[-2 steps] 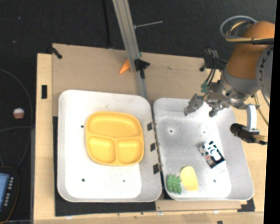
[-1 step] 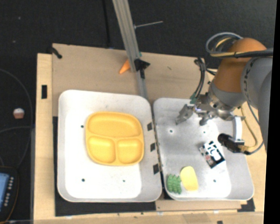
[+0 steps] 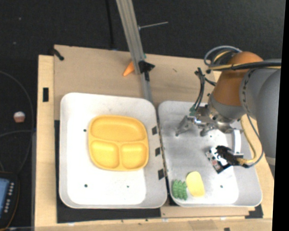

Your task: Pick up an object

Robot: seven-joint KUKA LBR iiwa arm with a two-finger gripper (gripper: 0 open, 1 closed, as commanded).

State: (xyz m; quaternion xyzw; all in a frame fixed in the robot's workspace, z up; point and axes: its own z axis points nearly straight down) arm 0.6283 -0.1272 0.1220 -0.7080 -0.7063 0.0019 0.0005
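Camera view: the hand [image 3: 193, 124] hangs over the upper part of the right bin [image 3: 247, 192], fingers spread, grasping nothing. The yellow object [image 3: 195, 183] lies toward the bin's near edge, below the hand, touching a green object [image 3: 179, 188].

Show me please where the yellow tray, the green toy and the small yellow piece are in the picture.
yellow tray [image 3: 117, 142], camera view, middle of the tray where its compartments meet.
green toy [image 3: 180, 189], camera view, middle of its body.
small yellow piece [image 3: 195, 183], camera view, centre of its top.
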